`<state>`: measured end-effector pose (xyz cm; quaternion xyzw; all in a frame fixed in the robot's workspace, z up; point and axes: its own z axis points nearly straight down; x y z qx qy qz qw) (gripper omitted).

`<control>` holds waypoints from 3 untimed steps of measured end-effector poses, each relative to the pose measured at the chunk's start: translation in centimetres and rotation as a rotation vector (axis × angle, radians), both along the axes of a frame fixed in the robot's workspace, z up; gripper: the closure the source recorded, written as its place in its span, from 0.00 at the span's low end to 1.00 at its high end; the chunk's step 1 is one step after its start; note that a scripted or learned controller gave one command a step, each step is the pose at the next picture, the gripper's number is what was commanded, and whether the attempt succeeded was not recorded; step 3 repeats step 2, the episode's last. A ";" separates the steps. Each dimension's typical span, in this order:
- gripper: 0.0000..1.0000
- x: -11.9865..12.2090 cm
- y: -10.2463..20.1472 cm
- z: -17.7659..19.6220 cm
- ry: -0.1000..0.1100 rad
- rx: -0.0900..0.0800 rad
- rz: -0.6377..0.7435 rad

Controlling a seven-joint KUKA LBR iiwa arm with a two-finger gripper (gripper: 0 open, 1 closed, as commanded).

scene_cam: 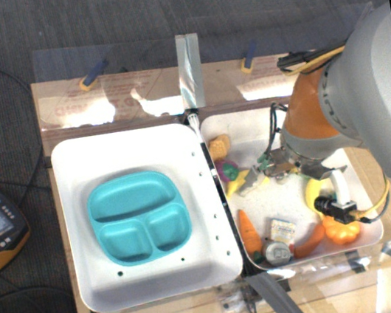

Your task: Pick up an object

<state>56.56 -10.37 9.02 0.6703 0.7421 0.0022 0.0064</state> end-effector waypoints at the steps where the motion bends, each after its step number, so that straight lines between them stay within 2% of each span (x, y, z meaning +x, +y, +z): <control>1: 0.00 5.2 0.2 -0.1 0.003 0.002 -0.199; 2: 1.00 5.3 0.2 0.9 0.003 -0.002 -0.195; 3: 1.00 5.3 0.2 0.9 0.003 -0.002 -0.195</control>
